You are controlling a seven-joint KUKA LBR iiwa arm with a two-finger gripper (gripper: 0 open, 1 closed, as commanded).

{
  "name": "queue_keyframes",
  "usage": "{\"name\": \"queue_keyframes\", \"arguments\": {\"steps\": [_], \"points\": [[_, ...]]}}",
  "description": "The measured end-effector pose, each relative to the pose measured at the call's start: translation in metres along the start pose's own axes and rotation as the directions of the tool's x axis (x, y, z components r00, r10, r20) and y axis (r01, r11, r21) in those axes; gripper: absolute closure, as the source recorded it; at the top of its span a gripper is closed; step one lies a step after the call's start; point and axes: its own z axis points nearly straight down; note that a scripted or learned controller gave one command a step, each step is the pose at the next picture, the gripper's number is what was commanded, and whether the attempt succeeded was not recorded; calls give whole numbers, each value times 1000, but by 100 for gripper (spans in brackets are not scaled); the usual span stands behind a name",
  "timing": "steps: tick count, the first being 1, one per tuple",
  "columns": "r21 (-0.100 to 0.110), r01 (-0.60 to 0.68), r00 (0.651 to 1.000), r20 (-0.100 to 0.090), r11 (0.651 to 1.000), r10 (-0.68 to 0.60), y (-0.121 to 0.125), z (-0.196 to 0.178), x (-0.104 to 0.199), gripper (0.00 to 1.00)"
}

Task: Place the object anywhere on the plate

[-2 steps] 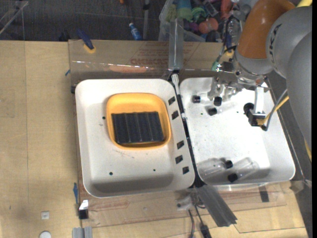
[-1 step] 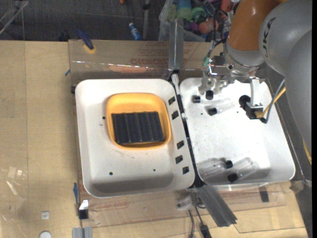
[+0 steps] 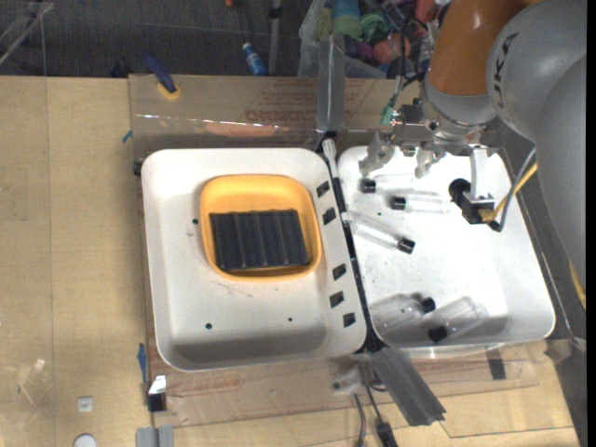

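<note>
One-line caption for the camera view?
Gripper hovers over right bin of clear tubes; yellow plate in left bin.

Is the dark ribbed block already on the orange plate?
Yes. The dark ribbed block lies flat on the orange plate, in the left bin.

Left bin (image 3: 168, 250) white, few small black dots. Plate (image 3: 259, 189) orange-yellow, glowing brighter at the rim. Block (image 3: 259, 239) on it dark grey-black, ribbed in vertical stripes. Right bin (image 3: 503, 277) white, glossy. Tubes (image 3: 384, 237) in it clear with black caps. Gripper (image 3: 402, 161) pale grey metal. Arm (image 3: 549, 82) grey, orange band (image 3: 470, 35) near the wrist. Divider (image 3: 340, 240) between bins dark with black tabs. Bench (image 3: 65, 250) tan wood. Behind, clear box (image 3: 372, 17) of mixed toys: green, pink, blue, red.
</note>
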Motion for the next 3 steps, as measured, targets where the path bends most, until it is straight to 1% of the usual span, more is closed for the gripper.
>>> {"name": "queue_keyframes", "arguments": {"steps": [1, 2, 3], "points": [[-1, 81, 997, 0, 997, -81, 2, -3, -66, 0], [-2, 118, 993, 1, 993, -118, 3, 1, -104, 0], [-2, 272, 962, 2, 962, -272, 5, 11, -156, 0]]}}
